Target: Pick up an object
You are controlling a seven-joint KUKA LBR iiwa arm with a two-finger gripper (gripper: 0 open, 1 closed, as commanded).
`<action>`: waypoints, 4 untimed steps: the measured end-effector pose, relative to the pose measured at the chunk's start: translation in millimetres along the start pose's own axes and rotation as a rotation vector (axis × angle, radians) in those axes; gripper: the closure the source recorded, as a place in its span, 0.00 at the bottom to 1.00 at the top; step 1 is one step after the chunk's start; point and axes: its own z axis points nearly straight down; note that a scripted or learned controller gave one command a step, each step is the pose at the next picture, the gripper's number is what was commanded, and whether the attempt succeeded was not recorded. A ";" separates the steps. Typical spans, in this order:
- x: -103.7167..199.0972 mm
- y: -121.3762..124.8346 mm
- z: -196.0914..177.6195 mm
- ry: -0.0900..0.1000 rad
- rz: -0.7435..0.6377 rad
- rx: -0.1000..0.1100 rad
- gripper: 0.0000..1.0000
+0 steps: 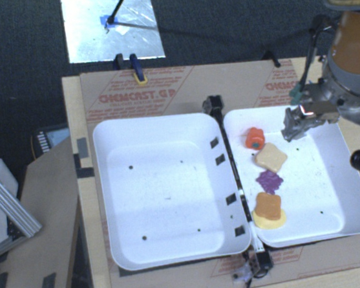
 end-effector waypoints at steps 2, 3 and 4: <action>133.3 42.4 31.7 -0.002 0.004 0.019 1.00; 189.5 70.3 -5.2 0.001 0.004 0.010 1.00; 200.3 2.4 -39.0 0.002 0.004 0.014 1.00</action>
